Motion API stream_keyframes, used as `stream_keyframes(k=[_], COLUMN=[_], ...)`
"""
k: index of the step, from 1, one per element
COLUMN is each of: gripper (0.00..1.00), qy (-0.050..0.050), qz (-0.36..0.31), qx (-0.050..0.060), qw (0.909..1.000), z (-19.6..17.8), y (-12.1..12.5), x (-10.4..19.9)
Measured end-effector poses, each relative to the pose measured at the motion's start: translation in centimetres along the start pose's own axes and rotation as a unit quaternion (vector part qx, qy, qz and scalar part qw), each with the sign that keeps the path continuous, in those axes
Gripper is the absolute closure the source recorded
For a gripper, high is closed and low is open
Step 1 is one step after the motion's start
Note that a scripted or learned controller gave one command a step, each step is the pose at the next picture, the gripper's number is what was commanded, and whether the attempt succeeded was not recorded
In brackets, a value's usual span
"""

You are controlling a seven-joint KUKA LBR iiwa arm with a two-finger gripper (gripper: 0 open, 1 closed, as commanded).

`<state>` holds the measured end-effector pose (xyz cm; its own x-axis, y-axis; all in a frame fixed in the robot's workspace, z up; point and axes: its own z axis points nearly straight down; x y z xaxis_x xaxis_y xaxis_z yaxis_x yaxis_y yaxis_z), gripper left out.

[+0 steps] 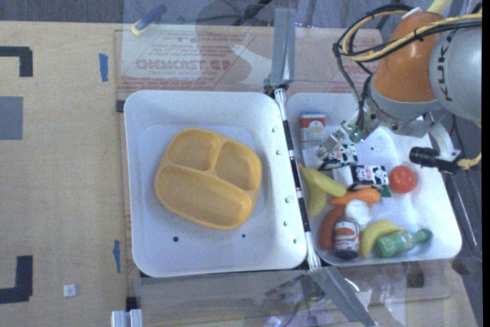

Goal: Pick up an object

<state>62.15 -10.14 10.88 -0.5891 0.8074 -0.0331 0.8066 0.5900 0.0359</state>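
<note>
arm: i'm reaching in over the right bin (448, 222), since all the small items are lying there
gripper (342, 143): hanging low beside the black-and-white carton (363, 174); i cannot tell its opening
clutter: banana (319, 185), tomato (403, 178) and green bottle (400, 242) are crowding together
left bin (145, 165): holding the yellow divided tray (208, 177), well apart
</note>
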Motion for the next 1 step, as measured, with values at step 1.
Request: stream_keyframes(k=[1], gripper=[0.00], qy=[0.005], qz=[0.002], qx=[0.004], qw=[1.0000], z=[0.10], y=[0.53], x=[-0.54])
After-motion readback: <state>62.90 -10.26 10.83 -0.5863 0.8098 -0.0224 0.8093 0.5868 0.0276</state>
